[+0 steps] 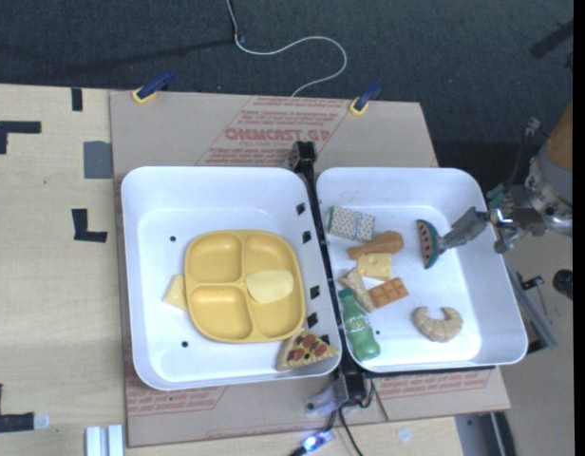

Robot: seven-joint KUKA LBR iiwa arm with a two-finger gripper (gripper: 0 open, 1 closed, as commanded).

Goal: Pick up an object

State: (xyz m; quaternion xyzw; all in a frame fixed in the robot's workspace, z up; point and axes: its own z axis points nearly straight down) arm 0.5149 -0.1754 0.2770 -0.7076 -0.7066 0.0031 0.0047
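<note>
Hovering jaws (444,243) — seemingly touching watermelon slice (426,242)

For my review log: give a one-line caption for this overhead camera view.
Gripper hovers beside a watermelon slice in the right bin of toy food; yellow divided plate sits in the left bin.

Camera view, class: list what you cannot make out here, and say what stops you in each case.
- The gripper: fingers too small and blurred against the right bin wall.
- The arm: cut off by the right edge.
- The yellow wedge: partly under the yellow plate.
- The green bottle: label too small to read.
</note>
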